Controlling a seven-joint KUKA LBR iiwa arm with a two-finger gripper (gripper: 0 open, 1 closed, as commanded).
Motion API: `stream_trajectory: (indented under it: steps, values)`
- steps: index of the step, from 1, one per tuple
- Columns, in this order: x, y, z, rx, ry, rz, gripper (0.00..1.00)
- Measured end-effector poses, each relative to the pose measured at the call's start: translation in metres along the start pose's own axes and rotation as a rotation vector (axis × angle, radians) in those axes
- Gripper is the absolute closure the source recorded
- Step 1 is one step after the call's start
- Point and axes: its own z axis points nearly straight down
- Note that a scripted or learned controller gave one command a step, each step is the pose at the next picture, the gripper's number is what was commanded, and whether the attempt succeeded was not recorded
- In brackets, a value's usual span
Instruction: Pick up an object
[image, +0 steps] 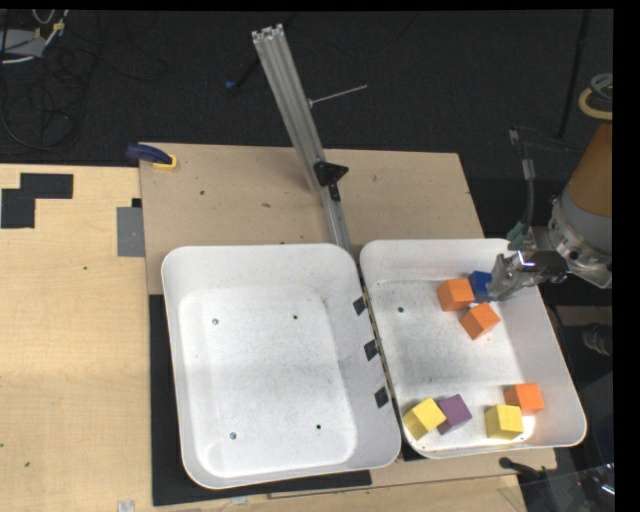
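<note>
1. Bench (300, 195) carries two white bins side by side: the left bin (265, 365) and the right bin (470, 350).
2. Arm (590, 200) enters from the right; its gripper (508, 272) is low over the right bin's far part. I cannot tell how far its fingers are open or if they hold something.
3. Just beside the gripper are a blue block (481, 284) and two orange blocks (456, 293) (480, 320).
4. Near the front edge lie two yellow blocks (425, 415) (503, 421), a purple block (455, 410) and another orange block (525, 398).

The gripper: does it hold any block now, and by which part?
Cannot be told. The gripper is low beside the blue block and orange blocks, but no hold is visible.
</note>
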Motion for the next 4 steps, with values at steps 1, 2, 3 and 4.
stream_trajectory:
  steps: [1, 2, 3, 4]
  values:
    - [0.001, 0.0, -0.005, 0.005, 0.001, -0.005, 1.0]
    - [0.052, -0.012, 0.017, 0.009, 0.004, -0.002, 1.0]
    - [0.095, -0.029, 0.029, 0.01, 0.003, -0.002, 1.0]
    - [0.148, -0.038, 0.028, 0.009, 0.004, -0.004, 1.0]
